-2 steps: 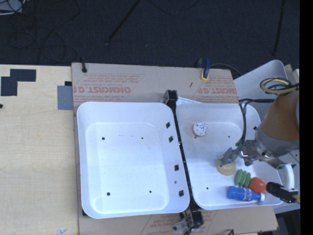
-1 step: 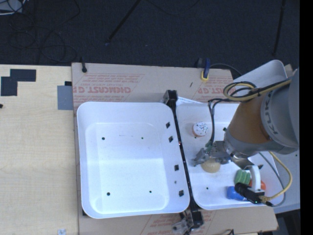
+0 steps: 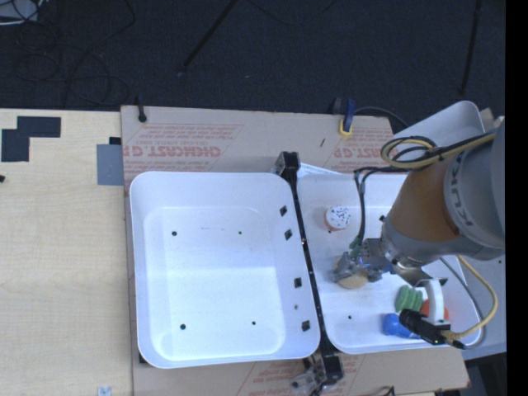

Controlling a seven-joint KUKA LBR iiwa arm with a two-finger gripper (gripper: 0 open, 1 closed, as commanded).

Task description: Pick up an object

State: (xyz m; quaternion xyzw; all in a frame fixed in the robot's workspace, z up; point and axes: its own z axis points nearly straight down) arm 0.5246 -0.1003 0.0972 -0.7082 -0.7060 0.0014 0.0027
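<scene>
Tool (image 3: 356,269) is down in the right bin (image 3: 346,337), directly over a tan rounded object (image 3: 353,281) on the bin floor; cannot tell how the tool is set or whether it grips. No lift evident: object appears to rest on the floor, so the pick looks unfinished. Speckled white ball (image 3: 338,217) lies farther back, green (image 3: 409,298) and blue (image 3: 394,326) items near right.

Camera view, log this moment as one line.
arm: over right white bin | gripper: down at small tan rounded object | grasp: unconfirmed | left white bin: untouched
</scene>
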